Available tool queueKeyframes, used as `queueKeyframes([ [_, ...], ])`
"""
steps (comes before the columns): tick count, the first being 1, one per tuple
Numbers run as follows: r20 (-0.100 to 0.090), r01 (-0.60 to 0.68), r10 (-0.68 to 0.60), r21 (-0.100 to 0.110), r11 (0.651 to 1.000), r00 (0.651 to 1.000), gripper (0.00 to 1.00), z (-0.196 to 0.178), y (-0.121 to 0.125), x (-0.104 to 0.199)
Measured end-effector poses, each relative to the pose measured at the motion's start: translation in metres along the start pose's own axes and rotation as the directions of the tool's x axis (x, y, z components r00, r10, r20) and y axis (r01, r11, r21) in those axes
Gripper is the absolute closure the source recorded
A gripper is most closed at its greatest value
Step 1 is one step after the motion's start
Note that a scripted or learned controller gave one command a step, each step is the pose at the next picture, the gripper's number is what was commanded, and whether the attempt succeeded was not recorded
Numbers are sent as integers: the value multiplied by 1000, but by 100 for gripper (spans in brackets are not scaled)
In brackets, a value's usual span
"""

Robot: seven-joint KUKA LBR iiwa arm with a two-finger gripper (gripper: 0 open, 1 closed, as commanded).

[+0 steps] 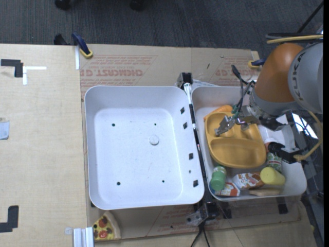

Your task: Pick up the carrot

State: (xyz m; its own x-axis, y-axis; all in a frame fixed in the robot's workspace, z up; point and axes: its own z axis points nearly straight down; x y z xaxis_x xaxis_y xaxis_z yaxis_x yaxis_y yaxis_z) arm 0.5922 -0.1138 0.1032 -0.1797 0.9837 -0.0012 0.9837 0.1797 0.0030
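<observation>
Poised over the yellow dish [237, 151] in the right bin [294, 188], presumably hunting the carrot. Gripper [226, 125] state unclear. Green bottle [218, 179] just below the dish.

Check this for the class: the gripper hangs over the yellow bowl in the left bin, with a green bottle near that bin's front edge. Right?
Wrong bin. The camera view shows the gripper over the yellow bowl in the right bin; the green bottle lies near that bin's front edge.

The carrot [222, 109] seemed to be the orange sliver just right of the frame's centre, slightly above the middle. Most of it was hidden, so its pose was unclear.
</observation>
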Motion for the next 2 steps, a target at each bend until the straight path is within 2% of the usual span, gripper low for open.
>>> queueKeyframes([
  [1, -1, -211, 211, 1, 977, 977, 0, 9, 40, -22],
  [2, 12, -336, 336, 38, 941, 942, 0, 11, 60, 3],
])
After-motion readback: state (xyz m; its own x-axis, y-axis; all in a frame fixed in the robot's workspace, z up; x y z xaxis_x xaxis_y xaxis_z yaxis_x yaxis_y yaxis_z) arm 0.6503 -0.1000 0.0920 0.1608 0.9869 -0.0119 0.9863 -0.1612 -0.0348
